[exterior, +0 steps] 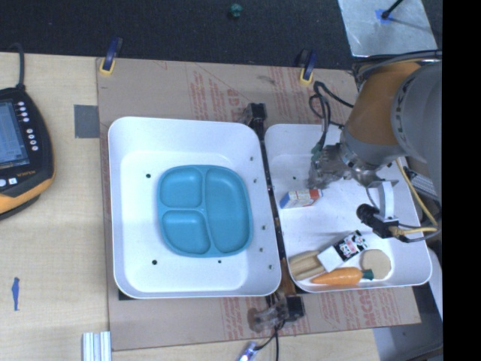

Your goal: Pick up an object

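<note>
Objects lie scattered in the right bin (289,145), and the one closest to the gripper (322,177) is a small white tube with a red and a blue end (301,197). It lies flat on the bin floor near the left wall, about midway along it. The gripper hangs just to the tube's upper right. Whether it touches the tube cannot be told, and whether it is spread or closed cannot be told from this angle either. Nothing is seen held in it.

Along the bin's near wall lies an orange carrot (338,277) with its green end to the right. Just above it are a pale wooden handle (304,263) joined to a white block (329,258), a small black-and-white item (350,244) and a round tan disc (376,262). These four sit close together, well apart from the tube. The grey arm with its orange band (379,111) comes in over the bin's far right corner.

The left bin (135,138) touches the right one along their shared edge and holds a blue divided plate (204,209) with three compartments, lying flat near the middle.

Both bins rest on a brown cardboard sheet (188,89), pinned at its far edge by two blue-and-yellow clamps (111,55). The sheet covers a pale wooden bench (52,262). A black-and-orange control pendant (21,153) lies at the bench's left edge, and a grey patch (86,120) sits beside the left bin. Beyond the bench is dark carpet (165,10) with a tiny green speck (236,9) and a pale sheet (379,17) at the upper right.
</note>
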Robot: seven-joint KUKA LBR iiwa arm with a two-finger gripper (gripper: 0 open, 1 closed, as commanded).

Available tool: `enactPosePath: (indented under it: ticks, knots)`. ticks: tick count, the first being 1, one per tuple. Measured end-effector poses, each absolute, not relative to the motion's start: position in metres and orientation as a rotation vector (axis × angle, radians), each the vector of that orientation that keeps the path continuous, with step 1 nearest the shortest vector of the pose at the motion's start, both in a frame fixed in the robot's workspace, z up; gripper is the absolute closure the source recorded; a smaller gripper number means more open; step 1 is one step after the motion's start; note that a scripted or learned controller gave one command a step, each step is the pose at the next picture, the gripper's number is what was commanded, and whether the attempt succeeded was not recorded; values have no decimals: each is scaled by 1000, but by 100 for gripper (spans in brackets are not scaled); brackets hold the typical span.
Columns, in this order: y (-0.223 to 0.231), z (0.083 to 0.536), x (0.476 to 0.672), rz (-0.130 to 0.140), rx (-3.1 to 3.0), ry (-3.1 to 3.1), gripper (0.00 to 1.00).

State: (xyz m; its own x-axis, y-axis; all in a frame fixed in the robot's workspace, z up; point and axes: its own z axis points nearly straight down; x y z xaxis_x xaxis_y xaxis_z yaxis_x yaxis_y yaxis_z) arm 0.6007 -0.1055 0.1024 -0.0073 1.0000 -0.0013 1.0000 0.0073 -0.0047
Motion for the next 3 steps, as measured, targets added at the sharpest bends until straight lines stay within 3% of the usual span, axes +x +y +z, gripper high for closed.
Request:
enactPosePath:
  ticks: [1,2,3]
  knots:
    - [-105,102,601,7,-2211,-2228,0]
    - [-106,113,601,8,-2210,-2230,100]
    - [-106,112,601,9,-2210,-2231,0]
